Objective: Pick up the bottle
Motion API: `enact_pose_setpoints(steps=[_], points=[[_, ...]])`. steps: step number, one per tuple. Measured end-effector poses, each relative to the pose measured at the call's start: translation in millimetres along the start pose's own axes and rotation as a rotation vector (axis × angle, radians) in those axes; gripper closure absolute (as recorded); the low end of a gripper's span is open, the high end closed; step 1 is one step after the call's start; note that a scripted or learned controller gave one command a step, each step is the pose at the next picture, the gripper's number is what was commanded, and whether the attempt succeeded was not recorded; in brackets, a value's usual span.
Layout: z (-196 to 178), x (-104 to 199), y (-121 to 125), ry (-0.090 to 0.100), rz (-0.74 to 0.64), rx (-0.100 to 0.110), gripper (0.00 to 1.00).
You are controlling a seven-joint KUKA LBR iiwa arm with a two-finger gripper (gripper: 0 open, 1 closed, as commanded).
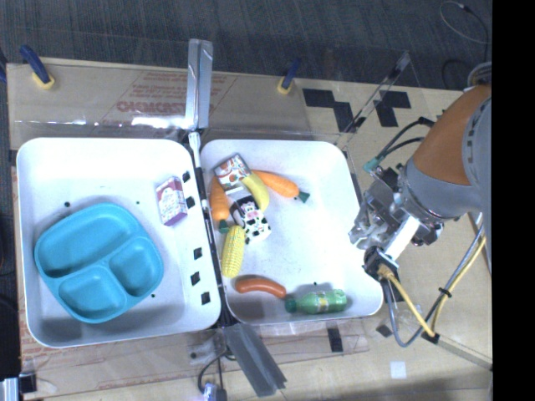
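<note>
Right bin (355, 174), near edge: green bottle (318, 302) lying on its side against the front wall, a sausage (259, 286) just beside its cap end. Farther in: corn cob (233, 251), cow figure (252, 218), banana (257, 192), carrot (281, 184) and a small carton (231, 172), clustered toward the dividing wall. Left bin (50, 153): blue divided plate (96, 261) near, a small box (170, 200) beyond it. Pincer (365, 234) above the right bin's right rim, well apart from the bottle; how wide it stands cannot be told.
</note>
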State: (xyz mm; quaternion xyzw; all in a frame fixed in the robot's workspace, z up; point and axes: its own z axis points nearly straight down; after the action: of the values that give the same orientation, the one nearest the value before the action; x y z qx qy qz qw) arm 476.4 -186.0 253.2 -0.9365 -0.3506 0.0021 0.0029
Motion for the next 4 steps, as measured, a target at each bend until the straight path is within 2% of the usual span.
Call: enact_pose_setpoints(steps=[1, 2, 3, 4], points=[[25.8, 22.9, -25.7, 0.001, 0.419, 0.002, 1.0], [-88.7, 113.9, -16.6, 0.001, 0.347, -0.002, 1.0], [-19.4, 106.1, -48.7, -0.002, 0.509, 0.0, 1.0], [-69.0, 80.8, -85.4, 0.003, 0.397, -0.004, 1.0]])
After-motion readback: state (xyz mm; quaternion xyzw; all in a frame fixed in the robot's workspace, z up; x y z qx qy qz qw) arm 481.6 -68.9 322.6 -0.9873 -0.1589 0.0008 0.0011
